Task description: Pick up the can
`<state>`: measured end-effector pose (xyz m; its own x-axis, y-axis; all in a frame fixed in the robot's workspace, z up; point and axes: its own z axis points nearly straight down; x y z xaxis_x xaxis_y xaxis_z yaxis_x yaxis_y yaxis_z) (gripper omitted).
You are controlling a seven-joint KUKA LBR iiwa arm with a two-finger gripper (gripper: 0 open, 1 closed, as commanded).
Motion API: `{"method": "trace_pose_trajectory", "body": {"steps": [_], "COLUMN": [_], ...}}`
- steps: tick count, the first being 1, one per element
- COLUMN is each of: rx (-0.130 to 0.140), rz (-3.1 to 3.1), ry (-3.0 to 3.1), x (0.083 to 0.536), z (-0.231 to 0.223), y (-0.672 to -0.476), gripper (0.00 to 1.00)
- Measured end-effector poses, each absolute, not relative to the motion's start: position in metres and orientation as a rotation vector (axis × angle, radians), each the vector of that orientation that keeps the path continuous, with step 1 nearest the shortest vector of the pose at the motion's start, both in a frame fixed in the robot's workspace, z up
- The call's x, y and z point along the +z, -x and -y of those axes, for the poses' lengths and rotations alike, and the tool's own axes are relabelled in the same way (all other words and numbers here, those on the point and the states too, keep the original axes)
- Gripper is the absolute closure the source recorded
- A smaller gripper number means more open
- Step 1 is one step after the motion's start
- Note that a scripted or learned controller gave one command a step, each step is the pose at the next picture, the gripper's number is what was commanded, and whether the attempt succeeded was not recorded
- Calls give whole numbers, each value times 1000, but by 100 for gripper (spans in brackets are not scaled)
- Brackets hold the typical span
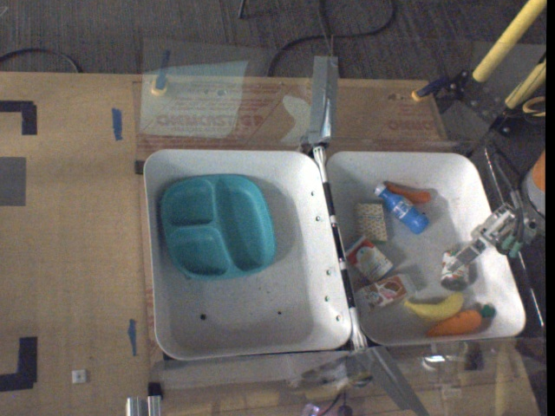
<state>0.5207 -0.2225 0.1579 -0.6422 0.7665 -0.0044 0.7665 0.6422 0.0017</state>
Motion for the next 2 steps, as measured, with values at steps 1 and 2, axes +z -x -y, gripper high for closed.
{"method": "trace_pose_trajectory", "body": {"steps": [1, 2], "rx": [2, 12], "rz": [-2820, -2480], "ry": [-1364, -1925], "x": [87, 88], "z": [223, 216], "y": [-517, -581], "gripper": [0, 0]}}
